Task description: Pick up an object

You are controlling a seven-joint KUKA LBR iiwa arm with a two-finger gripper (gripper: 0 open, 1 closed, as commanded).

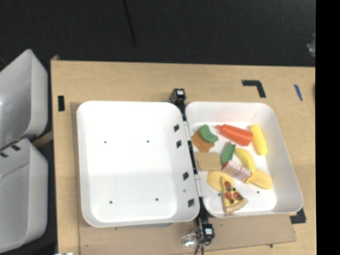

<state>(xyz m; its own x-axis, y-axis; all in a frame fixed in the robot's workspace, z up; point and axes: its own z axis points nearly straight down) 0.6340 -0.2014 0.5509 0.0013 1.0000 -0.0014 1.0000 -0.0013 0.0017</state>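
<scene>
A: Where's the stuff to pick?

B: All in the right-hand shallow white bin (pixel 277 194). I see an orange plastic toy carrot (pixel 236 134) near its far side, w/ a yellow toy corn cob (pixel 258 139) just beside it on the right.

A: Left of the carrot?

B: A curved green toy piece (pixel 208 134) lying on a brown toast-like piece (pixel 201 143), near the bin's left wall. Below those, a small green toy pickle (pixel 228 152) touching a yellow toy banana (pixel 245 158).

A: Near side?

B: A pink-and-white wrapped item (pixel 236 170) in the middle, a yellow wedge (pixel 261 180) to its right, a yellow rounded piece (pixel 215 180) to its left. A toy pizza slice (pixel 231 196) sits nearest, touching that rounded piece.

A: Surroundings?

B: The left-hand shallow white bin (pixel 127 163) abuts it, small black clips (pixel 178 127) along the seam. Both sit on a light wooden board (pixel 133 81). Two white plastic containers (pixel 18 94) stand at the far left, off the board.
</scene>
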